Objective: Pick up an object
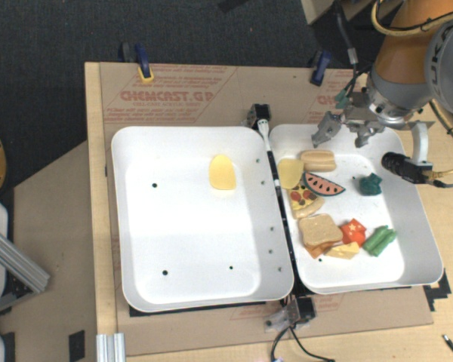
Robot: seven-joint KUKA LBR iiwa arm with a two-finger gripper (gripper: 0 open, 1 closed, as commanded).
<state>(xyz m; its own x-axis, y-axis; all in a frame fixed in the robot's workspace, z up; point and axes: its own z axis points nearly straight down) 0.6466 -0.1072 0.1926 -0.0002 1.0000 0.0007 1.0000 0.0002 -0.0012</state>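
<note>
Gripper (346,130): fingers apart, holding nothing, above right bin (419,236) far edge, just beyond bread roll (318,160); watermelon slice (324,185) nearer.

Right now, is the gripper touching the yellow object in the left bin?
Apart. The camera view shows the gripper above the right bin's far edge, while the yellow object lies alone in the left bin, far across the divider.

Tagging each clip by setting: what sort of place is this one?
Probably a robotics lab bench for pick trials: two shallow white plastic bins clamped on a brown cardboard sheet, toy food such as a watermelon slice, and the grey-and-orange arm's gripper above them.
</note>
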